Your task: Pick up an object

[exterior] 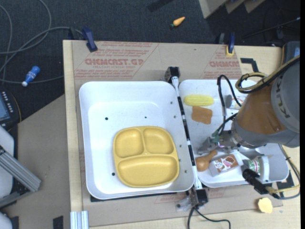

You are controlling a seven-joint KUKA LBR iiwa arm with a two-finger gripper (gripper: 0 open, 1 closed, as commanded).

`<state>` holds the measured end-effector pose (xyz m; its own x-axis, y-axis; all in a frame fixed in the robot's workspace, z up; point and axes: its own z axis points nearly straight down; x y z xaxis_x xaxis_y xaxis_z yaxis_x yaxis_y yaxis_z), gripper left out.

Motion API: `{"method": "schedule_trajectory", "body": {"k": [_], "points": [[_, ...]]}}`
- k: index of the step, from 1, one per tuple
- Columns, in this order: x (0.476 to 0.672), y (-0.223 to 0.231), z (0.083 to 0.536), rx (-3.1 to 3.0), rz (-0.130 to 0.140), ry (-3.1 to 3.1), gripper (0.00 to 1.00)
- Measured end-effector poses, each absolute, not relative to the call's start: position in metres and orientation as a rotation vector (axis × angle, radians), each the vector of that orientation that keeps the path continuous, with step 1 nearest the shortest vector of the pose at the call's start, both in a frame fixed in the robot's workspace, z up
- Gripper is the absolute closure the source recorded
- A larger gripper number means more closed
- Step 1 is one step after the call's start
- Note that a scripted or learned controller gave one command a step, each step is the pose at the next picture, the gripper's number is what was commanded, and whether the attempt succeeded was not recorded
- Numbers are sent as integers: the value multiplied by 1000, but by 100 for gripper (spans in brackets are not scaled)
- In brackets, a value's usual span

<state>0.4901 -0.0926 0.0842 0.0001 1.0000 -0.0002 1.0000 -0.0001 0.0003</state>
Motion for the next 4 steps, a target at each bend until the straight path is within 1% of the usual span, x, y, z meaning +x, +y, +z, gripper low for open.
{"method": "schedule_trajectory", "body": {"k": [1,2,3,4], "points": [[490,-92,94,2220,2,2220,100],[511,-141,198,2215,7,2210,100],[536,-124,234,2213,6,2221,100],[606,-82,195,2214,4,2227,100]]}}
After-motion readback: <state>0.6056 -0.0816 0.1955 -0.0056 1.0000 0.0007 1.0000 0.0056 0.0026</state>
